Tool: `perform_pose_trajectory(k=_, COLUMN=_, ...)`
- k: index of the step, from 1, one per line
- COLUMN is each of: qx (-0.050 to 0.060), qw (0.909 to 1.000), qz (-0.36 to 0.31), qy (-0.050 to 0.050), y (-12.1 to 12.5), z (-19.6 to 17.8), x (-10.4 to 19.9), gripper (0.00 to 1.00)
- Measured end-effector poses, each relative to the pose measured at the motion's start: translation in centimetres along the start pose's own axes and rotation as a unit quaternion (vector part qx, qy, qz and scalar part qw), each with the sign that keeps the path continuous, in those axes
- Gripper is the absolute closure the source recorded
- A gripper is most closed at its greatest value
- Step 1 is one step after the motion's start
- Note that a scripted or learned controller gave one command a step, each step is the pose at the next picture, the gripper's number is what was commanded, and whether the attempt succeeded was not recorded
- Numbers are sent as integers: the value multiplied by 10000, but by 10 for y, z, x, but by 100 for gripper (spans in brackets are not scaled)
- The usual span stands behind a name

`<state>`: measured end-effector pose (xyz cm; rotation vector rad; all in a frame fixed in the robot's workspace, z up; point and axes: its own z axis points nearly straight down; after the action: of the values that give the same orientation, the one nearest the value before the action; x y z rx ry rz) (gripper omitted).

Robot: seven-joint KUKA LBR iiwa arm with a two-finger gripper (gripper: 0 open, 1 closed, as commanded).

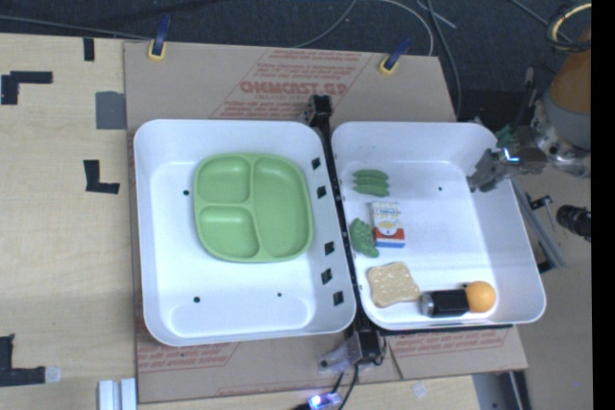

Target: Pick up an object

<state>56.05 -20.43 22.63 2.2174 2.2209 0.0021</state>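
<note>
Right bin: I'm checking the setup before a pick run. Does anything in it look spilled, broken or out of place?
Nothing stands out. The green pea pod, small carton, green leafy piece, toast slice, black object and orange lie loosely scattered in the right bin, none visibly damaged.

Arm [567, 101] cut off at right edge, hand [488, 170] blurred

red printed lettering is seen on the brown cardboard sheet [288, 82] under the bins, its largest line reading roughly "chemcast gp" though not sharply, the smaller lines being too blurred to be read, and print on the small carton [386, 223] cannot be made out.
</note>
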Motion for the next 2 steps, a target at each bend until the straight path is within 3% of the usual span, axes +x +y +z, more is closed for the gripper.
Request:
perform_pose_trajectory(k=1, qx=16, qw=10000, qz=-24, qy=15, y=14, z=2, x=55, gripper=100)
perform_pose_trajectory(k=2, qx=26, qw=10000, qz=-18, qy=12, y=11, z=11, x=104, gripper=100)
